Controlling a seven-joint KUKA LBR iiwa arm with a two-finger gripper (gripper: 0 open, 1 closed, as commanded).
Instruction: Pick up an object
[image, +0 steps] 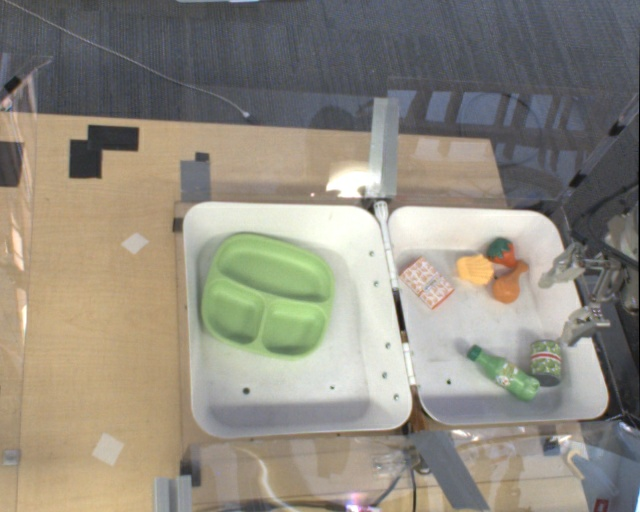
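Note:
The right bin (440, 400) holds several small items: a pink patterned box (427, 282), a yellow toy (476, 269), a red and green toy (501, 251), an orange drumstick-shaped toy (508, 285), a green bottle (502, 372) lying on its side, and a green can (546, 360). My gripper (567, 301) hangs at the bin's right rim, open, with nothing between its fingers. It is to the right of the drumstick toy and just above the can in the image.
The left bin (360, 390) holds a green divided plate (267, 293). A metal post (384, 150) rises behind the seam between the bins. Bare wooden bench lies to the left, with black tape marks (100, 147).

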